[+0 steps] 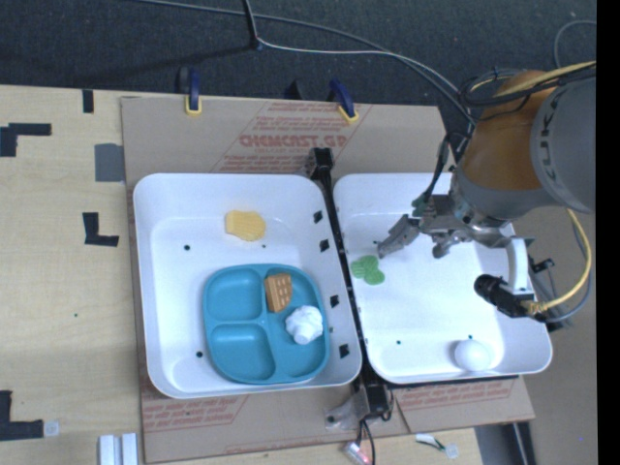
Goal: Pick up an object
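My gripper [413, 247] hangs over the right bin [426, 187] with its fingers spread open and nothing between them. Its left fingertip [384, 249] is just above and to the right of a small green object [367, 270] lying near the bin's left wall. A white ball [474, 355] rests in the right bin's front right corner. In the left bin [155, 260] a yellow piece [245, 225] lies on the floor behind a blue divided plate [232, 349]. The plate holds a tan waffle-like piece [278, 292] and a white fluffy lump [304, 325].
A black divider [334, 250] runs between the two bins. The grey and orange arm [513, 153] covers the right bin's back right part. A black hose fitting [499, 294] hangs beside the wrist. Cables cross the dark floor behind the bench.
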